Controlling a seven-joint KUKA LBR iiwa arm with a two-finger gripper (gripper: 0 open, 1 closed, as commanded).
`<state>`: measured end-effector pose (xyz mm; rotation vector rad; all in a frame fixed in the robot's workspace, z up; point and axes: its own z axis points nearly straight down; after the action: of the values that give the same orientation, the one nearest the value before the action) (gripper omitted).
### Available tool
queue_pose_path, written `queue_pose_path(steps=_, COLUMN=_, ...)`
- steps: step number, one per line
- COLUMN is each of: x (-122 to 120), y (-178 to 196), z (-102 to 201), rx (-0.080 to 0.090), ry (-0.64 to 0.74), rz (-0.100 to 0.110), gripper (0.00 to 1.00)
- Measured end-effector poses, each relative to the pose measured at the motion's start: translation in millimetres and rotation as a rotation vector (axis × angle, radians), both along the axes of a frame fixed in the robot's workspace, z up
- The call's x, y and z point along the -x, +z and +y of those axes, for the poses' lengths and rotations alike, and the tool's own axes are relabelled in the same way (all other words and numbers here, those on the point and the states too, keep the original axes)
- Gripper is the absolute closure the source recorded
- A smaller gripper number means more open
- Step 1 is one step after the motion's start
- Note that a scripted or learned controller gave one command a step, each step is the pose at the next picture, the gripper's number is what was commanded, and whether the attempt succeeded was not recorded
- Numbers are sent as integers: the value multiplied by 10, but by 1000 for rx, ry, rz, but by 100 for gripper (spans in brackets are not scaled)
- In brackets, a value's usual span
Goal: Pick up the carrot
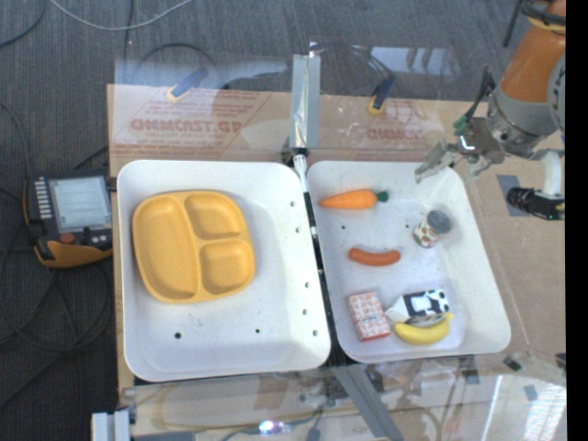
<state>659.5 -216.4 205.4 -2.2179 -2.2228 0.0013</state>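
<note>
Banana (423, 330) lies near; carrot (349, 200) farther; cardboard lettering unreadable.

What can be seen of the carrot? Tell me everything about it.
The carrot is a smooth orange toy, plastic by its look, with a small dark green stub at one end. It lies flat on the floor of the right bin, near the far edge, tapered tip toward the divider between the bins and green end pointing right. Nothing touches it; the sausage lies apart, nearer the camera, and the gripper is off to its right.

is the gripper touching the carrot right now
Apart. The camera view shows the gripper at the right bin's far right corner, with bare white floor between it and the carrot.
</note>
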Motion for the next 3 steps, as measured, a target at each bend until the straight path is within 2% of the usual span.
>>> queue_pose_path(steps=1, x=-84, y=-1096, z=454, rx=5, ry=252, rz=-2, gripper=0)
queue_pose_path(steps=2, x=11, y=-1152, z=663, rx=14, ry=-397, rz=45, gripper=0)
queue_pose_path(steps=3, x=52, y=-1118, z=914, rx=35, ry=-816, rz=58, gripper=0)
